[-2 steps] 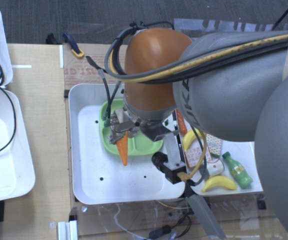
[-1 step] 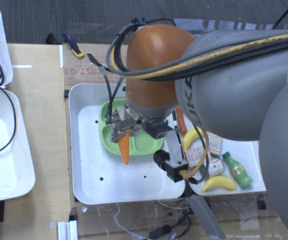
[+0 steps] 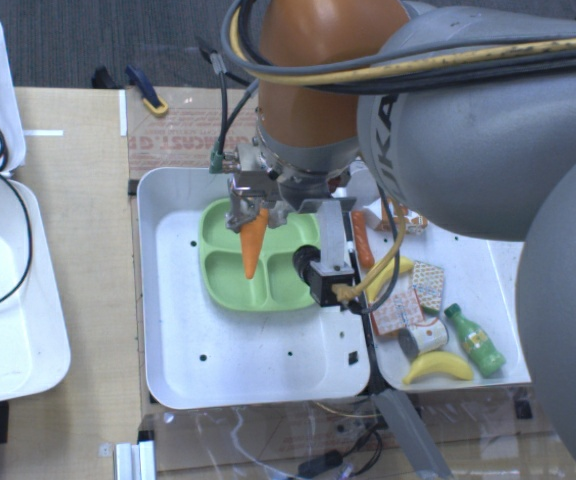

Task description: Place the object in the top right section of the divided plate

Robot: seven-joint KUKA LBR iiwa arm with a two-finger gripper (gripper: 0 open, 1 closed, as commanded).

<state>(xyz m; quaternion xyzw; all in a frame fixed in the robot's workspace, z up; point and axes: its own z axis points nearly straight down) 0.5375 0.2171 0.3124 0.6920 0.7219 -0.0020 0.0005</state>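
I see the claw (image 3: 251,211) hanging over the green divided plate (image 3: 230,293), under the arm's (image 3: 488,118) orange band. A carrot (image 3: 252,246) hangs point-down from it: thick end up between the fingers, so I read the claw as pinching the carrot. The carrot's tip sits just below the claw, over the ridge that splits the plate's sections; I can't tell if the tip touches the plate. The plate lies right beneath and slightly below the claw, inside a white bin (image 3: 178,358). Just right of the claw a black block (image 3: 320,273) on the wrist covers the plate's right edge, so I can't see the plate's right sections in full. Further right of the claw, in the neighbouring bin (image 3: 503,268), I see a second carrot (image 3: 363,242) near the divider, a yellow banana (image 3: 388,274) partly behind the black block, a patterned box (image 3: 410,301), a small grey item (image 3: 423,340) I can't identify, another banana (image 3: 440,367) and a green bottle (image 3: 475,341). All of these lie well apart from the held carrot. A yellow cable (image 3: 418,60) runs along the arm above the claw. Far left of the claw is a white tray (image 3: 8,298) with a black cable (image 3: 8,223) looped over it. The arm's bulk hides the bench behind and to the right of the claw.
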